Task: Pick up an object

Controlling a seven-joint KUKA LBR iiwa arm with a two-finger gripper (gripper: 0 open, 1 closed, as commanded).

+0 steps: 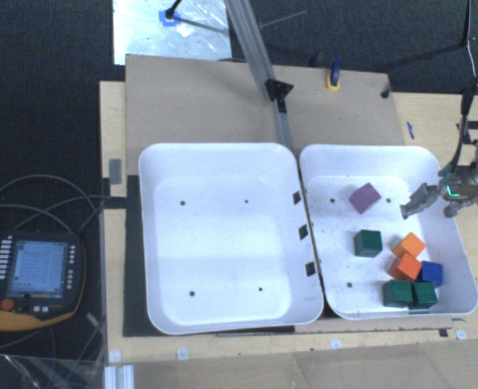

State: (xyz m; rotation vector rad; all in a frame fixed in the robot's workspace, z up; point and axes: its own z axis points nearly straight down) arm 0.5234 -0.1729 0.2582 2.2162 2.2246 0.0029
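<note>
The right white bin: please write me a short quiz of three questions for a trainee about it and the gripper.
1. True or false: the purple cube lies in the right white bin.
2. Which cube touches the small blue cube? A) orange B) purple
3. Fill in: the lone dark green cube lies ____ the purple cube in the picture.

The two-finger gripper holds nothing.

Key: 1 true; 2 A; 3 below.

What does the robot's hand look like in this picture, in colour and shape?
The hand is grey metal, with slim, tapering grey fingers. A small turquoise light glows on its body, and thin dark cables run above it along the right edge.
</note>
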